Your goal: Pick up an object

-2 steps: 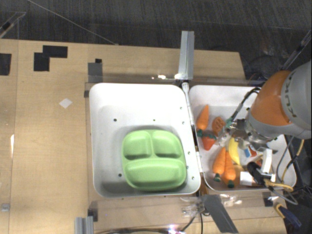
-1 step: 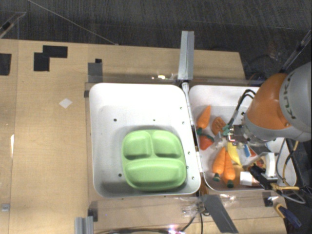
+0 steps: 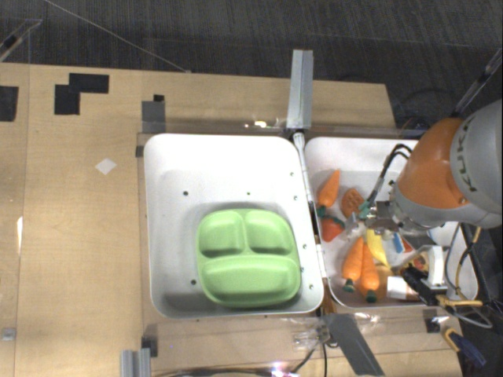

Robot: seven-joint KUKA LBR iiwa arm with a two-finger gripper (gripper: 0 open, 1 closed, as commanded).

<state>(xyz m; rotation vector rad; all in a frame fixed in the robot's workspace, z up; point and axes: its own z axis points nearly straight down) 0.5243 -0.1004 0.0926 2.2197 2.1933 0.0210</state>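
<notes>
gripper [image 3: 376,228] sat low in right bin [image 3: 346,151] over the carrots [image 3: 355,261], probably positioned to grab one; hand's opening and any hold: could not tell. green tray [image 3: 247,255] lay apart in left bin [image 3: 181,163].

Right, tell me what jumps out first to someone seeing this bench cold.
The green divided plate grabs the eye, lying alone toward the front of the left bin. Next comes the arm's orange band, hanging over the right bin. Beneath it sits a jumble of toy carrots and other small bright pieces, crowded in that bin's front half.
</notes>
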